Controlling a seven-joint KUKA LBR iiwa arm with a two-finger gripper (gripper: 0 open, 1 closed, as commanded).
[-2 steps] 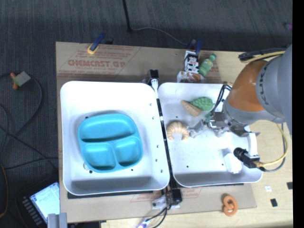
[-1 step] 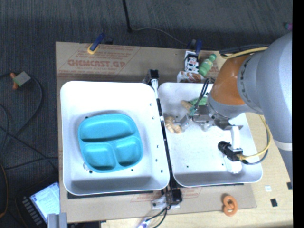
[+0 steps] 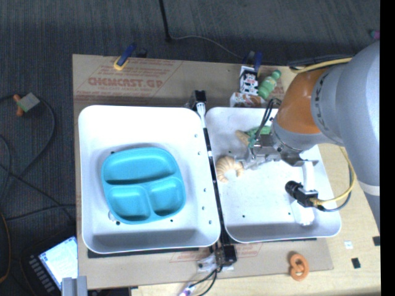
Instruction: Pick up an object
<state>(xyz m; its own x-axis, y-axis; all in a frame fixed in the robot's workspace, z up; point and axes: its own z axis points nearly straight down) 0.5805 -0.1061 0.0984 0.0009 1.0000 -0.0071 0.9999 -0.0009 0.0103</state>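
In the right bin (image 3: 321, 230), near its left wall, lies a tan shell-like object (image 3: 226, 167), w/ another small tan piece (image 3: 242, 137) & smth green just above it. The gripper (image 3: 258, 153) hangs just beside the shell, on its right, low over the bin floor; can't tell if it's open or closed, wrist blocks it. Nothing lifted yet afaict, so the grab & raise are both left. Left bin (image 3: 92, 122) holds a blue divided tray (image 3: 143, 182). An orange ring (image 3: 299, 265) sits on the bench in front
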